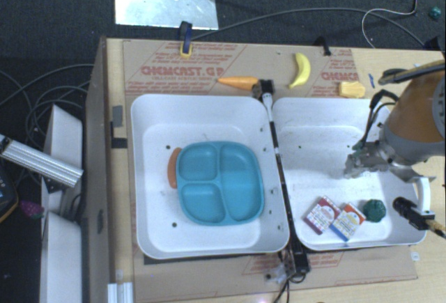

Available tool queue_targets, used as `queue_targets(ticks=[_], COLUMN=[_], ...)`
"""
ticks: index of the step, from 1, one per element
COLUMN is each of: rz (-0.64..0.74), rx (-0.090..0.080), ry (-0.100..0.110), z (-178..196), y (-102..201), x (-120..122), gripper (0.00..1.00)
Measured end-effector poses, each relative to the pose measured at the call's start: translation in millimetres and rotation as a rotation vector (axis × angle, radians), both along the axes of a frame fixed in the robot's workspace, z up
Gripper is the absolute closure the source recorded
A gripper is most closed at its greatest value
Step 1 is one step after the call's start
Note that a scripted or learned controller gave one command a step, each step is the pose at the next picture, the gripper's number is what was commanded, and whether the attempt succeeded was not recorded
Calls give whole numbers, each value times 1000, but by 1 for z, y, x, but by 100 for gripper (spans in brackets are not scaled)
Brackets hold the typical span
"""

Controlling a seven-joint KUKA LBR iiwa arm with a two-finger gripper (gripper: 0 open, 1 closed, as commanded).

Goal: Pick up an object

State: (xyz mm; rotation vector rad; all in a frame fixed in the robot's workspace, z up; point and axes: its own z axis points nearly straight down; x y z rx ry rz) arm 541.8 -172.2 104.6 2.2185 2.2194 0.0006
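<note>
Gripper (354, 166) hangs low over the right bin (306, 120), near its right wall; whether its jaws are released or clenched I cannot tell. Nearest pickings lie toward the bin's front edge: two small cartons, one red (321, 214) and one blue (347, 220), side by side, their long axes slanted, and one green lump (375, 210) just beside them. One blue divided plate (220, 182) sits in the left bin (150, 155), with one orange sausage-shaped toy (171, 167) touching its left rim.
</note>
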Motion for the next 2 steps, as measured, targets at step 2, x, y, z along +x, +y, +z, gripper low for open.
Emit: queue_targets(ticks=[2], rz=[4], rx=[3], ry=[1], z=[80], y=[114], x=[27], gripper=[100])
